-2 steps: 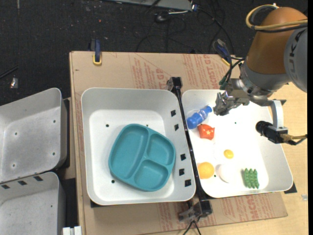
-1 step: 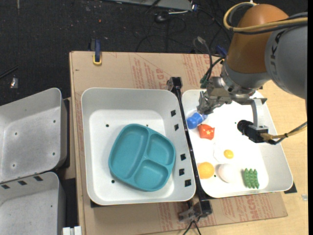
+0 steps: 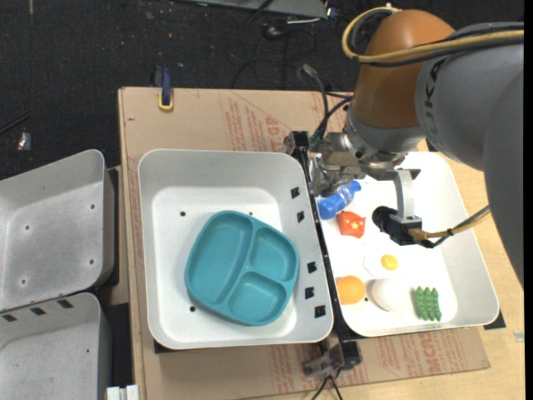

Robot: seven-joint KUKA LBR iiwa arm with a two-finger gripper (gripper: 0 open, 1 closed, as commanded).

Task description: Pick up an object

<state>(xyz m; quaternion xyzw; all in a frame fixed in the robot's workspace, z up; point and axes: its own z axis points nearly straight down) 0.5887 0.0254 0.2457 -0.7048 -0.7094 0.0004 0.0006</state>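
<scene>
My gripper [image 3: 331,176] hangs over the far left corner of the right bin [image 3: 470,248], close to the wall between the bins. Just below it lies a small blue bottle [image 3: 338,200] with its lighter cap pointing up and right. Whether the gripper touches the bottle cannot be made out. A red block [image 3: 353,224] with a yellow mark sits beside the bottle. Nearer the front lie a fried-egg toy [image 3: 383,263], an orange ball [image 3: 351,290], a white egg [image 3: 386,294] and a green ridged piece [image 3: 427,303].
The left bin [image 3: 166,182] holds a teal divided plate [image 3: 241,267]. The grey arm with its orange band [image 3: 400,40] covers the far right of the right bin. Both bins rest on a cardboard sheet [image 3: 216,115]. White panels [image 3: 50,215] lie at far left.
</scene>
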